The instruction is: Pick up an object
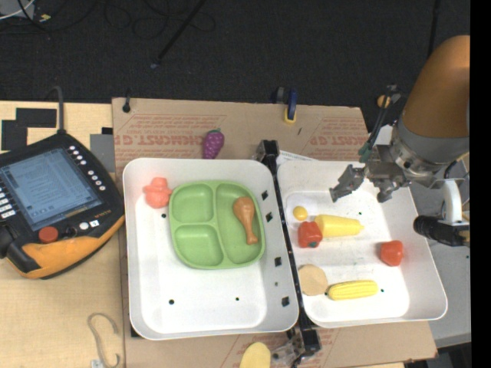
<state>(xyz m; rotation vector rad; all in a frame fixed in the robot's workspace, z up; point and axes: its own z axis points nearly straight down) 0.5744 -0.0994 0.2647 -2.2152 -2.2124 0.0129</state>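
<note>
My gripper (364, 187) hangs open above the back of the right bin (430, 297), with nothing between its fingers. Below and left of it lie a yellow pepper-like toy (339, 225), a red toy (309, 234) touching it, and a small yellow ball (300, 213). A red tomato (391, 253) sits at the bin's right side. Near the front lie a tan disc (312, 279) and a yellow corn cob (352, 289).
The left bin (153, 305) holds a green divided plate (201, 245) with a brown drumstick (246, 217) on it, and a pink toy (156, 192) beside it. Purple grapes (212, 142) lie behind the bins, a yellow toy (255, 355) in front. A teach pendant (50, 198) rests at left.
</note>
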